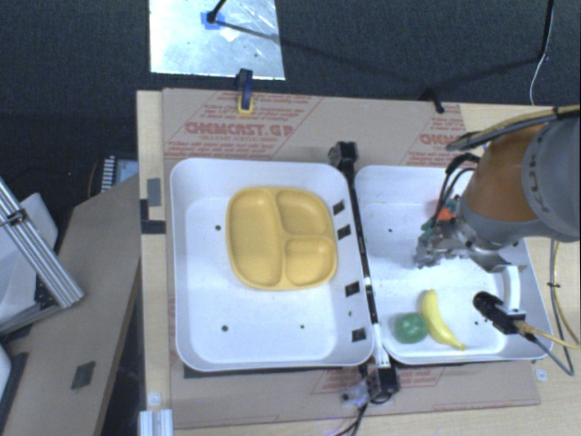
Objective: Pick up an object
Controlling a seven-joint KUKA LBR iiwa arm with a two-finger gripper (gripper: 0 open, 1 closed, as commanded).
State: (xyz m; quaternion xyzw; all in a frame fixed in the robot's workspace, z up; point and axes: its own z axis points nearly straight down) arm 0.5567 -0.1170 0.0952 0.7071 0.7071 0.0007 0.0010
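The banana (441,318) lies at the near end of the right bin (390,198), nearward of the jaws, with its long axis running far-to-near. I cannot tell whether the jaws are spread or pressed together.

A dark carpet floor (408,25) carries a shiny metal sheet (216,25), and printed brown cardboard (272,125) covers the worktop (150,134).

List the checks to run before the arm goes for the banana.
Banana uncovered in the right bin: ok.
Gripper over the banana: not ok, it is over bare floor farther back.
Green object apart from the banana: cannot tell, it lies right beside it.
Banana away from the bin's rim: not ok, its tip lies near the front.
Yellow plate aside, in the left bin: ok.
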